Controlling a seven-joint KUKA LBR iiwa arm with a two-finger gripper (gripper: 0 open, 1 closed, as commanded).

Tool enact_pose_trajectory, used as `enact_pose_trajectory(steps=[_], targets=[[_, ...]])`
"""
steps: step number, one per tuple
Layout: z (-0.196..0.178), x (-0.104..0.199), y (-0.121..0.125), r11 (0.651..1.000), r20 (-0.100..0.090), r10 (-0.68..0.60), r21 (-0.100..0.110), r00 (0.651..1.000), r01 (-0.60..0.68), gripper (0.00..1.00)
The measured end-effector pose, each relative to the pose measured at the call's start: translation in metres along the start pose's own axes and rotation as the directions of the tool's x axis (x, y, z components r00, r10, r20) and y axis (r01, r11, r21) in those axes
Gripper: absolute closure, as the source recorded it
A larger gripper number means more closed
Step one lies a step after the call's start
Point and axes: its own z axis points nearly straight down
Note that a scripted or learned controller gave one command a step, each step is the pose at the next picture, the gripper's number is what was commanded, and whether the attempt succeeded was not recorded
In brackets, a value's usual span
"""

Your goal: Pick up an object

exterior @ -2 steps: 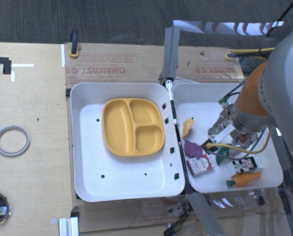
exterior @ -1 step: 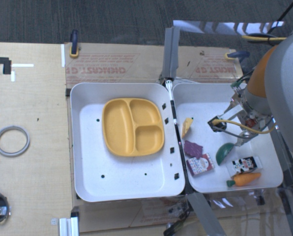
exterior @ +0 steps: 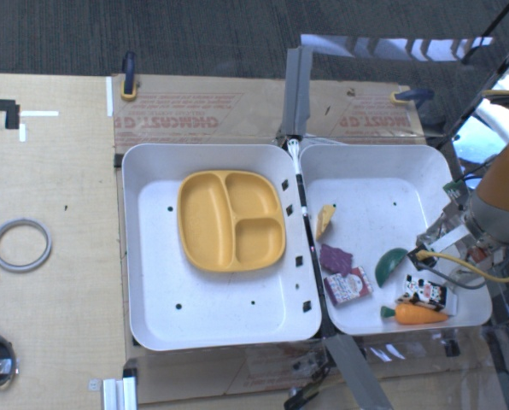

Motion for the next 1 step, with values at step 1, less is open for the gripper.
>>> enact_pose_trajectory(steps=[1], targets=[[-0.1016,0.0043,0.0088,0.932,0.011,-0.362,-0.007,0.932,0.362,0.0]])
